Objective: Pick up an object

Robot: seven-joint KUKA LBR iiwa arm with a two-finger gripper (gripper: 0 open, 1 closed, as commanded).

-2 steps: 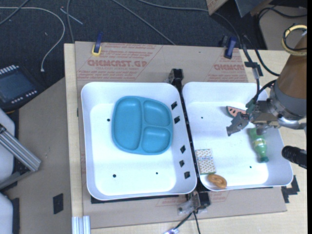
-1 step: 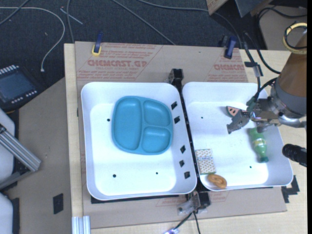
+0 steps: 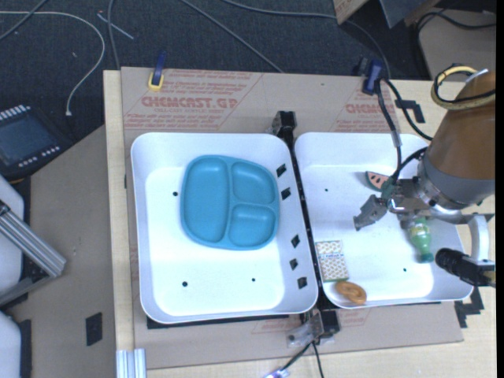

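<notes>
Over the right bin (image 3: 370,290), the gripper (image 3: 376,209) hangs with its fingers apart and nothing between them, near a watermelon slice (image 3: 376,180), while a green bottle (image 3: 422,239), a patterned packet (image 3: 331,259) and a bun (image 3: 351,292) lie below.

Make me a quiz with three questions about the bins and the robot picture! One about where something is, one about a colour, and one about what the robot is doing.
1. Where is the divided plate?
A. left bin
B. right bin
C. on the bench outside the bins

2. What colour is that plate?
A. red
B. blue
C. yellow

3. Is the plate touched by the gripper?
A. yes, it is lifting it
B. yes, it presses on it
C. no, it is over the other bin

Answers:
1 A, the plate lies in the left bin.
2 B, it is light blue.
3 C, the gripper hangs over the right bin, near the green bottle.
</notes>
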